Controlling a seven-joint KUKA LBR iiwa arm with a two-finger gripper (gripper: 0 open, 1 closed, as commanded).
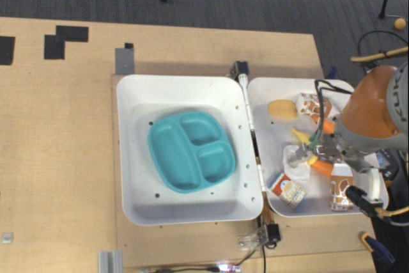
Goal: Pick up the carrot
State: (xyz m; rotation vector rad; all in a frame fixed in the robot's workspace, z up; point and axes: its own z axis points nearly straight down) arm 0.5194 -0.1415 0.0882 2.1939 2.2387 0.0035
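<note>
Across the tan bench [64, 150], lying side by side and touching along one edge: the left bin [137, 201], carrying a teal divided plate [190, 151], and the right bin [276, 204], crowded with small groceries. Reaching in from the right over that right bin with the grey arm [374, 105], hanging low above the clutter. Hovering with the gripper [313, 151] near the middle of the bin, just beside a clear cup [295, 158]; cannot tell whether apart or together, the wrist hiding the tips. Lying right at the gripper, on its near side and toward the arm, the carrot [323, 167], showing as a short orange stub poking out from under the wrist. Probably running up and away beneath the arm, going by another orange patch beyond the wrist, though hard telling whether the same thing. Judging so, needing hardly any travel, mainly lining up across that long axis before closing.
</note>
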